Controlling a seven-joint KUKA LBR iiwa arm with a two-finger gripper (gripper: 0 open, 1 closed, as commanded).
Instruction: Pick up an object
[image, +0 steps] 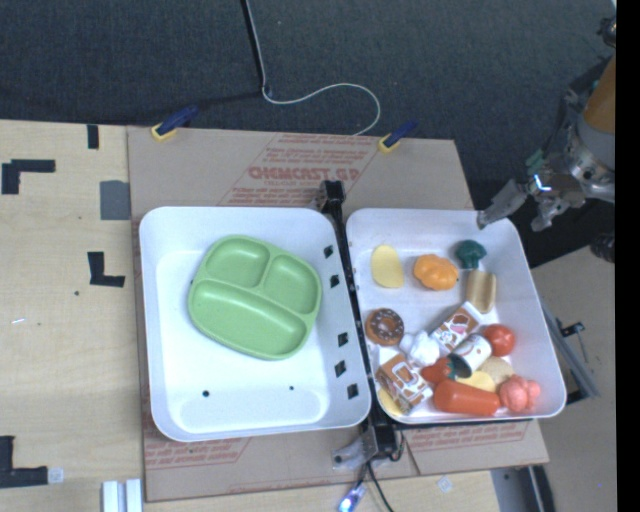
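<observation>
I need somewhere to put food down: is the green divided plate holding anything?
Empty. The green divided plate in the left white bin shows three bare compartments.

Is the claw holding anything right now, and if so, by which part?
Nothing is held. The claw hangs open above the top right corner of the right bin, with nothing between its fingers; the toy food lies in the bin.

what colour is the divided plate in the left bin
Light green, all over. The divided plate shows best in the camera view, lying in the left bin.
</observation>
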